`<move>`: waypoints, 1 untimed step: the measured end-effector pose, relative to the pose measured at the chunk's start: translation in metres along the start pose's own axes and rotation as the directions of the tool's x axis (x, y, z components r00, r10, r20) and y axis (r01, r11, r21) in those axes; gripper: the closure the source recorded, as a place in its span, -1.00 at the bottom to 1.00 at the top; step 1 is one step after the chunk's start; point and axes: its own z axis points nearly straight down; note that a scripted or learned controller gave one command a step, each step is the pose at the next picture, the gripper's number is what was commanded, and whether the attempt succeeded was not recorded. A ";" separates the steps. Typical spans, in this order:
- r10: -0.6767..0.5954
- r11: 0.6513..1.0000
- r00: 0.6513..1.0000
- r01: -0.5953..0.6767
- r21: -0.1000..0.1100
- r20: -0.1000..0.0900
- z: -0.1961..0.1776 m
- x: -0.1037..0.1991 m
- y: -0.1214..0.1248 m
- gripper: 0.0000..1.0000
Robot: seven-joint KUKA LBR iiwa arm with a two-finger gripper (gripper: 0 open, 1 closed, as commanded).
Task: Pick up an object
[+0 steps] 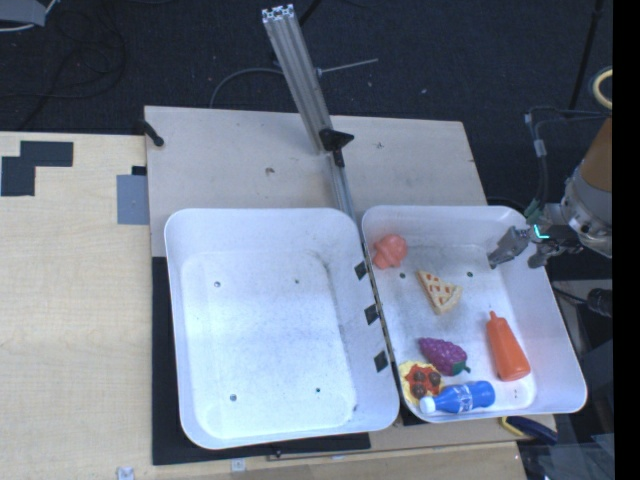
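Note:
The right bin [560,308] holds several toy foods. A pink round piece [389,251] lies at its far left corner. A waffle wedge [439,292] sits near the middle. An orange bottle [507,346] lies toward the right wall. Purple grapes [443,353], a pizza slice [420,378] and a blue bottle [461,398] crowd the near edge. My gripper [522,248] hovers over the bin's far right corner, apart from all of them, its two fingers spread open with nothing between them.
The left bin [190,298] stands beside the right one, with black clips [371,313] along the shared wall. A slanted aluminium bar [305,78] rises behind the bins. Cables trail on the dark floor beyond the bench.

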 end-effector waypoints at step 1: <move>0.000 1.000 1.000 0.000 0.000 0.000 0.000 0.000 0.000 -1.00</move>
